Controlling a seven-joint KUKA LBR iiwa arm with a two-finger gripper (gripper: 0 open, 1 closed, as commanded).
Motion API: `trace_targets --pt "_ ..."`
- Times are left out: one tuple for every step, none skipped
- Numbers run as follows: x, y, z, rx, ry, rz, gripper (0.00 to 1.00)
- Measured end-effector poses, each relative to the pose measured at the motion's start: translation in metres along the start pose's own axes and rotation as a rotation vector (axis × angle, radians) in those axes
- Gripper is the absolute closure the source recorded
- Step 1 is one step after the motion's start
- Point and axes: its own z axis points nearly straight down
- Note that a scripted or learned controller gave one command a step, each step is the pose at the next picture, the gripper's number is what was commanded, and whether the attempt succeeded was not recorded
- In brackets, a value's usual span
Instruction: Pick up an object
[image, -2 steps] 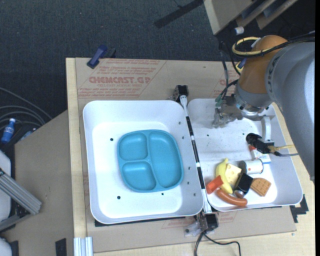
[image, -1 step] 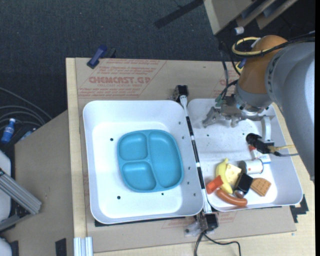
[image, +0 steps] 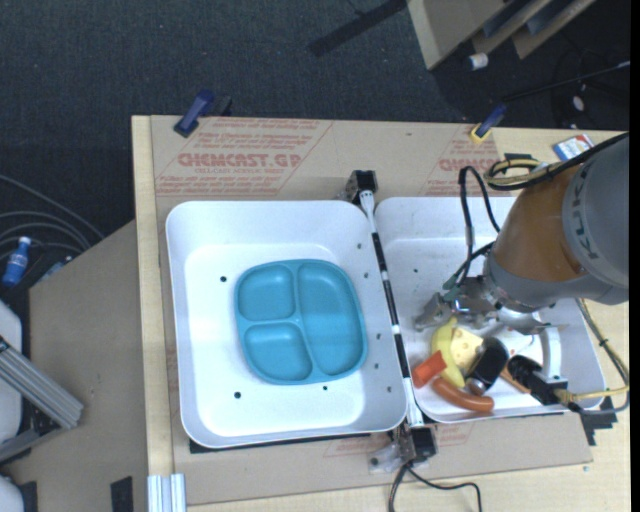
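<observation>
Yellow toy fruit (image: 462, 350) in right bin (image: 420, 232), near side, among red (image: 427, 369) and orange (image: 465, 399) pieces. Likely light, hard plastic, slippery; grip across narrow middle. Gripper (image: 470, 303) just above pile; jaw state: cannot tell.

A flat bench topped with brown printed cardboard (image: 250, 155) bears two shallow white plastic bins side by side, the left bin (image: 200, 300) touching the right bin (image: 420, 225).

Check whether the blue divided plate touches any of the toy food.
Apart. The camera view shows the blue plate in the left bin, the toy food across the divider.
</observation>
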Motion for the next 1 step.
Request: trace_targets --pt "0.0005 0.0009 -0.0103 -0.003 0.000 0.000 1.00"
